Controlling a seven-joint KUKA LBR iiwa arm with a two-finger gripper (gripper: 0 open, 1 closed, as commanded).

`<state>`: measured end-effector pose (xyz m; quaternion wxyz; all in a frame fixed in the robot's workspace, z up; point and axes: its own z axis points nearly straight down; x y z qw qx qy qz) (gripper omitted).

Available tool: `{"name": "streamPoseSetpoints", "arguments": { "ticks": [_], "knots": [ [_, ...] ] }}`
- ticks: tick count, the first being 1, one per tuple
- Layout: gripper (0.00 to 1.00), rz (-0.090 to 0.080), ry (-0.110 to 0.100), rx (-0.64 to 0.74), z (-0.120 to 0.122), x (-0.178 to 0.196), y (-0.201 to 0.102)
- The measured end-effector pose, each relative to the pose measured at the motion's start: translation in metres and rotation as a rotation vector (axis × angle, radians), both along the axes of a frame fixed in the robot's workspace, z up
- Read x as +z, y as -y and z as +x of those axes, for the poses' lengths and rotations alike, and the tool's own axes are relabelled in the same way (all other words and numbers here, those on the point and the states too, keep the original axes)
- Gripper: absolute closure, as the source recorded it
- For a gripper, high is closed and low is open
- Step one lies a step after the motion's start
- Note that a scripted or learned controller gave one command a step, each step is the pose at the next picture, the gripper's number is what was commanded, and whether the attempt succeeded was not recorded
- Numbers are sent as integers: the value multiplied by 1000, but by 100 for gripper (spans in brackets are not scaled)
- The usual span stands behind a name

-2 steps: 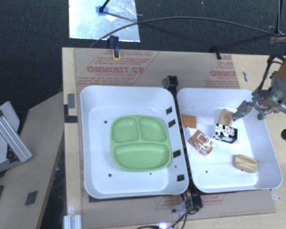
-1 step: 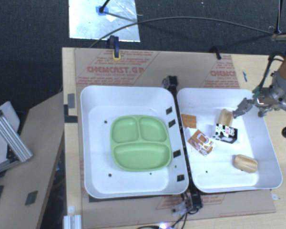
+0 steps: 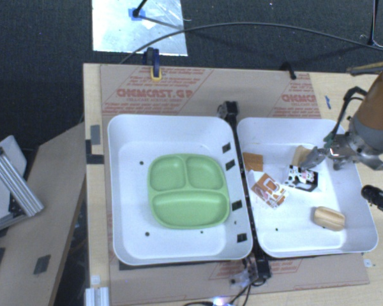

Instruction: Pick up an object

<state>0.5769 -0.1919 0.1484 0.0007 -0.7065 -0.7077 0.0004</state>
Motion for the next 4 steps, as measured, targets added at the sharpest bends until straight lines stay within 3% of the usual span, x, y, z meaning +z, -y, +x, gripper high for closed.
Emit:
{"name": "streamPoseSetpoints", "arguments": {
  "ticks": [1,2,3,4],
  "knots": [
    [0,1,8,-1,0,-41,-8],
    [0,-4,20,-1,5,-43,-7],
    [100,-6,30,0,8,-29,-6],
    [100,-3,8,3,18,22,1]
  ]
}}
